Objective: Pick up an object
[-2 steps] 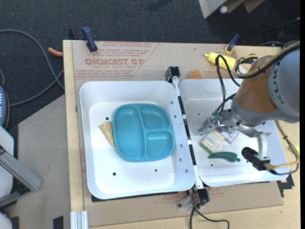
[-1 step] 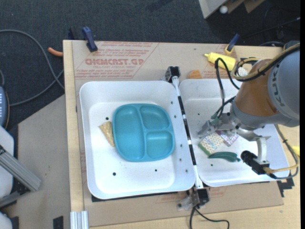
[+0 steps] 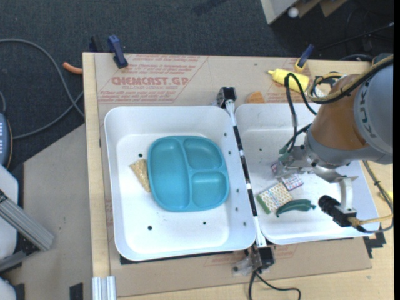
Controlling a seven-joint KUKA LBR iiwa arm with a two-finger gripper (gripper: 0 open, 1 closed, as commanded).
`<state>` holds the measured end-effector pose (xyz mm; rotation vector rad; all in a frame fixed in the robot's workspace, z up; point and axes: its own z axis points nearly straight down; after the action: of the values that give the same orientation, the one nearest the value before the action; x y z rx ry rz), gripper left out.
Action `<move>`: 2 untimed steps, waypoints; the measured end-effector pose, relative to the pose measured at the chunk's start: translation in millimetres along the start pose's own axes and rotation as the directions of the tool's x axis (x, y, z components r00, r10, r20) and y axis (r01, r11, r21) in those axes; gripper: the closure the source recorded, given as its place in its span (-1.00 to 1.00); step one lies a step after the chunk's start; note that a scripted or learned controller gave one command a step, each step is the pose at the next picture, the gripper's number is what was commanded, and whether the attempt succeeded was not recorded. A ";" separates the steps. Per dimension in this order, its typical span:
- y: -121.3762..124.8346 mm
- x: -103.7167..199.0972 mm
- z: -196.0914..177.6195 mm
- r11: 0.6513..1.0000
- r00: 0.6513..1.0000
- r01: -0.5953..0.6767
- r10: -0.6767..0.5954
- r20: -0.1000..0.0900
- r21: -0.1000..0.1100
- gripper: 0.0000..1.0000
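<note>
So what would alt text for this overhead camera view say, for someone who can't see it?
A grey and orange robot arm reaches from the right into the right white bin, its gripper just above a small patterned card and a green tool. The left bin holds a teal divided plate.

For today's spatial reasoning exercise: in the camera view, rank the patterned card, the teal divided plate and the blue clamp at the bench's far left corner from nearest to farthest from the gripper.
Measured from the gripper:
1. Patterned card, just below it in the right bin.
2. Teal divided plate, in the left bin.
3. Blue clamp, at the bench's far left corner.
</note>
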<state>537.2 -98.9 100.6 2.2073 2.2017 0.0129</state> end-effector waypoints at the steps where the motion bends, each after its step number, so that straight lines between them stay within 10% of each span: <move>1: -0.2 0.1 0.2 1.000 1.000 0.000 0.000 0.000 0.001 -1.00; 2: 8.3 0.2 12.3 1.000 1.000 0.000 0.000 -0.005 0.014 -1.00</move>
<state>545.7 -98.8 88.5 2.2176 2.2111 0.0030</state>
